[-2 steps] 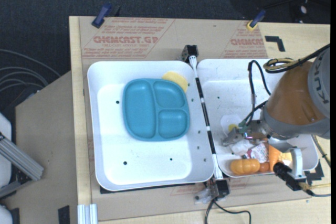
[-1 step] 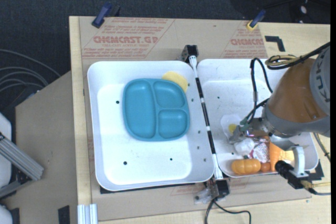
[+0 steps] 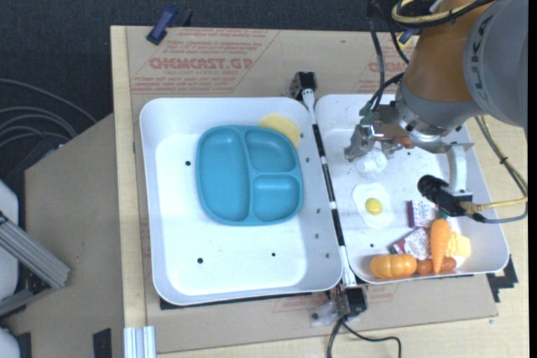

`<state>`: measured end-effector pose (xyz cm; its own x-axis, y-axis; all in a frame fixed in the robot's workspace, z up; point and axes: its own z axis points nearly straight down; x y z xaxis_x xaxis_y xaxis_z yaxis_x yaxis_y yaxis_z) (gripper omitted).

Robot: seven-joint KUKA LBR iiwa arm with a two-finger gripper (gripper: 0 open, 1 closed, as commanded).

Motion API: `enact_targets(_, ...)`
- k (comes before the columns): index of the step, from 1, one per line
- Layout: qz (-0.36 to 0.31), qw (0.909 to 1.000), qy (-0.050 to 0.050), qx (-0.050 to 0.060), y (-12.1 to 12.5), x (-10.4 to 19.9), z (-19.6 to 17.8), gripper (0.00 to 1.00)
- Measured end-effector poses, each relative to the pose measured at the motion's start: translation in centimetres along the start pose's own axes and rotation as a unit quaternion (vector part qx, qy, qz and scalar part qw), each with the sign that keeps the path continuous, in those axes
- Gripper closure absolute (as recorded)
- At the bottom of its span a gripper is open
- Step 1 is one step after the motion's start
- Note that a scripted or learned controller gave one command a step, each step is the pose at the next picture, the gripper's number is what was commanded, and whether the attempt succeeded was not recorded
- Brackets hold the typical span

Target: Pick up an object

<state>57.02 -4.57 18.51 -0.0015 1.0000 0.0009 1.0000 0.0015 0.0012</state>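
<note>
My gripper (image 3: 366, 148) hangs low over the upper left part of the right bin (image 3: 339, 123). Just below its tip lies a small white object (image 3: 372, 164), touching or nearly touching it; whether it is gripped is hidden. A toy fried egg (image 3: 372, 205) lies nearer the front. Along the front wall sit a bread roll (image 3: 393, 266), an orange carrot (image 3: 439, 241), a purple packet (image 3: 417, 212) and a yellow piece (image 3: 459, 246).
The left bin (image 3: 159, 205) holds a blue divided plate (image 3: 248, 174) with a yellow item (image 3: 281, 127) behind it. A clip (image 3: 304, 83) sits at the back where the two bins meet. The arm's grey and orange body (image 3: 445, 63) reaches over the right bin's back.
</note>
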Motion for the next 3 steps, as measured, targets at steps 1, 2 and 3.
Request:
enact_targets(1,0.0,1.0,0.0,0.002,-3.9,3.3,-4.2,1.0)
enact_targets(2,0.001,1.0,-0.001,0.0,3.2,-2.0,-8.8,1.0)
enact_targets(3,0.0,1.0,0.0,0.002,-0.6,5.7,-6.1,1.0)
